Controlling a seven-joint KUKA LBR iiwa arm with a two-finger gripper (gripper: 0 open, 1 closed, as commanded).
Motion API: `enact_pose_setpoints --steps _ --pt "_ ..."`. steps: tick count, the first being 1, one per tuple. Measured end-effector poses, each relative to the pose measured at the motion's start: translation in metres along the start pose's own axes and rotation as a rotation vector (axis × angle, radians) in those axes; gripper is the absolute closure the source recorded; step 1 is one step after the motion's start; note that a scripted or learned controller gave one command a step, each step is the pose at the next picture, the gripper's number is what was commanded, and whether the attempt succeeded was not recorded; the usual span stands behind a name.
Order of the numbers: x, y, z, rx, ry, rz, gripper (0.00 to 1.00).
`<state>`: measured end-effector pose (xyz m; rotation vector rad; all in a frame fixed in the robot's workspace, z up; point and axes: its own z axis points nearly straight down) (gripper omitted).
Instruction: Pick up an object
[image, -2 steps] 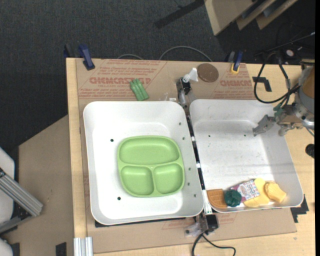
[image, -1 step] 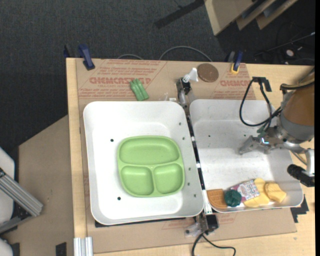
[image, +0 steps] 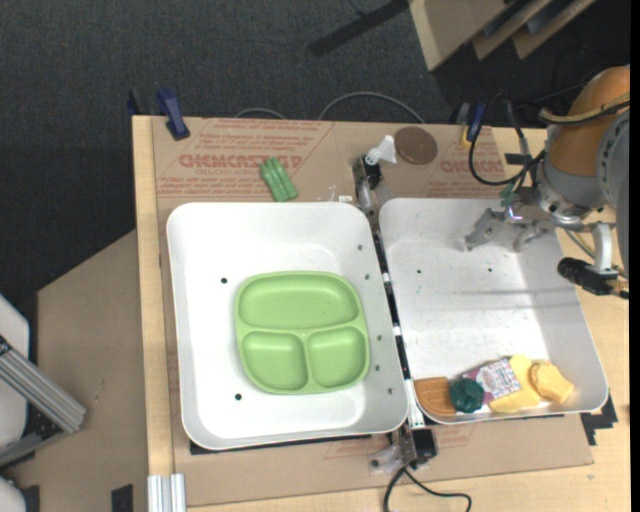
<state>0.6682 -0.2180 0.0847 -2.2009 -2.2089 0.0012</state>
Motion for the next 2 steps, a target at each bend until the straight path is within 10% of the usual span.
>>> enact_pose_setpoints --steps 1,2 --pt "-0.003 0.0 -0.012 -0.018 -0.014 0.0 1.0" --pt "-0.003 0.0 -0.022 -0.021 -0.017 -0.001 1.0"
